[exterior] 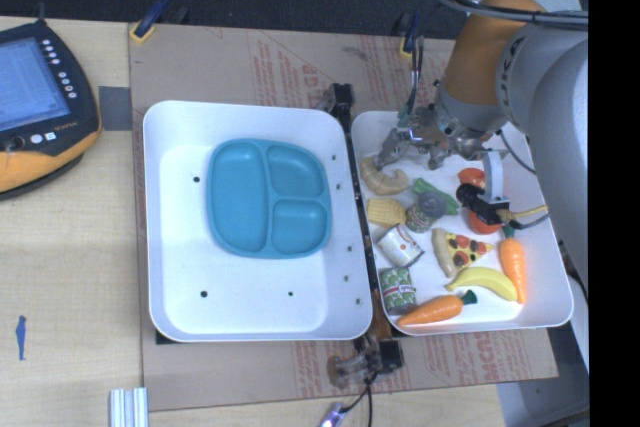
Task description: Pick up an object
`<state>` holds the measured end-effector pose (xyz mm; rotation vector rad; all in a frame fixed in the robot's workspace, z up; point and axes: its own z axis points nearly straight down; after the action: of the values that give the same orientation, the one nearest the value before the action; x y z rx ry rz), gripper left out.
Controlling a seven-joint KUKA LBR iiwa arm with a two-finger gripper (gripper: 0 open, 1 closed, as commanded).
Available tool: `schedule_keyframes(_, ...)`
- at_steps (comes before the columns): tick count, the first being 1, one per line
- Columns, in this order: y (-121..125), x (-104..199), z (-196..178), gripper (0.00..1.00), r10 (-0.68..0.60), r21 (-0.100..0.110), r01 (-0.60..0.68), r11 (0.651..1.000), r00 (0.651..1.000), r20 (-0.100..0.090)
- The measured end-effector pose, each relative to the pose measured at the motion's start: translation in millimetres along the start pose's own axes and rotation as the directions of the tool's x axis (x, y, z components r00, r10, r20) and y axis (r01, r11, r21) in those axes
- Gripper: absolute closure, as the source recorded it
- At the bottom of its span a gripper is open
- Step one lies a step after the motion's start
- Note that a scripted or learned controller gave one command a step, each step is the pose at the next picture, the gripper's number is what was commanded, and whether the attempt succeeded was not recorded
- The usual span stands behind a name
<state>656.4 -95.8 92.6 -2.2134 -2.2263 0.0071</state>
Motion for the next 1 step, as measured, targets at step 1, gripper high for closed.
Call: schedule_keyframes(1, 0.6, -0.6, -11.4, 1.00, -0.001, 0.000, 0.001, 1.000, 1.000, -0.001)
